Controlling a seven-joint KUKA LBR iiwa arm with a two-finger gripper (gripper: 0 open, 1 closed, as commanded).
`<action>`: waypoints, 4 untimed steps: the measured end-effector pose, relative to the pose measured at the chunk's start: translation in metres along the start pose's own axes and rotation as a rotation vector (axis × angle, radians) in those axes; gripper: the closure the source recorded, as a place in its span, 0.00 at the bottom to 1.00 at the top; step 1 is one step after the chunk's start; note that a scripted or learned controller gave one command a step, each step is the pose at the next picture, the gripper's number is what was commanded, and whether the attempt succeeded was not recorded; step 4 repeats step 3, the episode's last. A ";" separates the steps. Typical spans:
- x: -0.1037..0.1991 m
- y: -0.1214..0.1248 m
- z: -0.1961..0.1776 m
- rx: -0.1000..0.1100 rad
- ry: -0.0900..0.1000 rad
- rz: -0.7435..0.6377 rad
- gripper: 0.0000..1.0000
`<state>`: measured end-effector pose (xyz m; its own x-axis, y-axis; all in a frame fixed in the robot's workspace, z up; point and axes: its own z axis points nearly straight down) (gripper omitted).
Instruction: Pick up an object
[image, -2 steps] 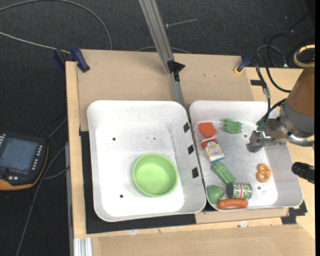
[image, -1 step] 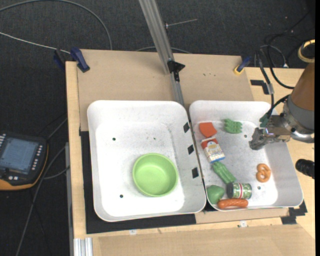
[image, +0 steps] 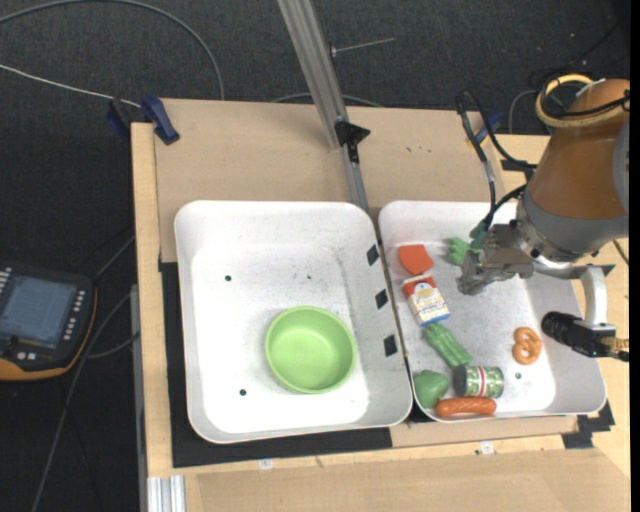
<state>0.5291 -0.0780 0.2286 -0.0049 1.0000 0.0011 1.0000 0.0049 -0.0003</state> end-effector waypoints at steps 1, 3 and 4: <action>0.050 0.010 -0.010 -0.002 0.000 0.000 1.00; 0.137 0.045 -0.005 -0.001 0.000 0.001 1.00; 0.137 0.045 -0.005 -0.001 0.000 0.001 1.00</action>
